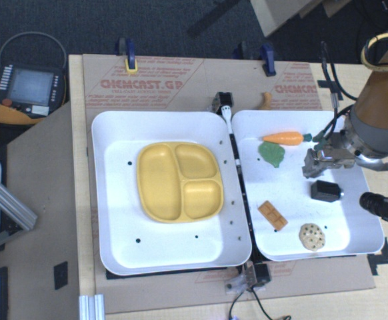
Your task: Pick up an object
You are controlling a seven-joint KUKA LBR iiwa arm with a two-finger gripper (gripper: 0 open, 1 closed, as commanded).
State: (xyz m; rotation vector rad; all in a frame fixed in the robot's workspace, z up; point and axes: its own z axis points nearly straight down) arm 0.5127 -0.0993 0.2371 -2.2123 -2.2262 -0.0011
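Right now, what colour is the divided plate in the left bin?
Yellow: the three-compartment plastic plate, clearest in the camera view.

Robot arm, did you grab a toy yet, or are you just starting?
Nothing is picked up yet. The carrot, green leaf, black block, cracker and cookie all lie in the right bin. The gripper hangs above the bin near the block. Grabbing and lifting remain.

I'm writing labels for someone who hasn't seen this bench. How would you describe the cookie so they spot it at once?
Look at the right-hand white bin. Near its front edge lies the cookie, just right of a tan rectangular cracker. It is the only round, pale, dark-speckled item there.
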